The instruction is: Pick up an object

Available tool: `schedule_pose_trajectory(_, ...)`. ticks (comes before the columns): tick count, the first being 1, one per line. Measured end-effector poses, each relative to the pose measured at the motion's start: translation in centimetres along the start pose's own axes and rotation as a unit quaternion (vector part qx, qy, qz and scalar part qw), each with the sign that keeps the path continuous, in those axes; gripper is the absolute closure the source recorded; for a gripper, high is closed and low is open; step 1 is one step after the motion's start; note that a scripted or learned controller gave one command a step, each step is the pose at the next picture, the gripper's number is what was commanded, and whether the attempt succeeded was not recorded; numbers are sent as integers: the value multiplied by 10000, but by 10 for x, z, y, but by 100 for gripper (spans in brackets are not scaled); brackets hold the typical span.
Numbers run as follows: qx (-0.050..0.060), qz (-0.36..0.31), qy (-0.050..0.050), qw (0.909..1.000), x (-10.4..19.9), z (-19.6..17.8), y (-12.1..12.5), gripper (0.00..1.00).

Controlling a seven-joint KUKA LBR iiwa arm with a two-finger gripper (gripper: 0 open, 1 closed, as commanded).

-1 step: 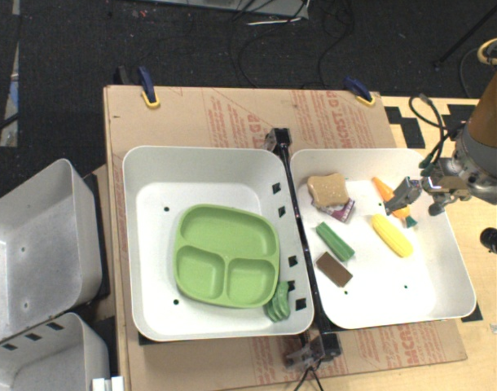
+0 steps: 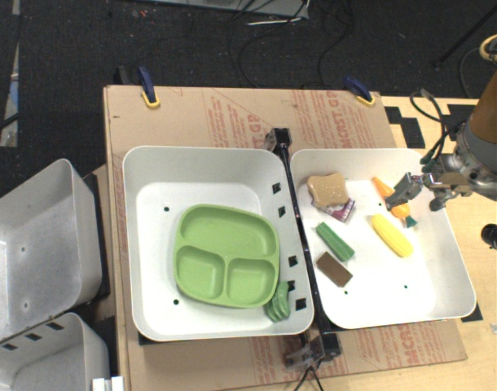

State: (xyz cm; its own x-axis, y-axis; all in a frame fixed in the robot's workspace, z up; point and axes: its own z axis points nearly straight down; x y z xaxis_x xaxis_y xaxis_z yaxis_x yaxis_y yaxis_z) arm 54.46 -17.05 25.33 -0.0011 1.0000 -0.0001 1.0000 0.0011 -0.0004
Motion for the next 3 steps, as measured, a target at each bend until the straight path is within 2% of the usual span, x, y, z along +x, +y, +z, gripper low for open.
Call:
schedule_pose_trajectory(2, 32, 16, 11, 10000, 7, 120, -17, 0)
schedule_pose_trajectory(3, -3, 17, 8, 10000, 7, 160, -17, 0)
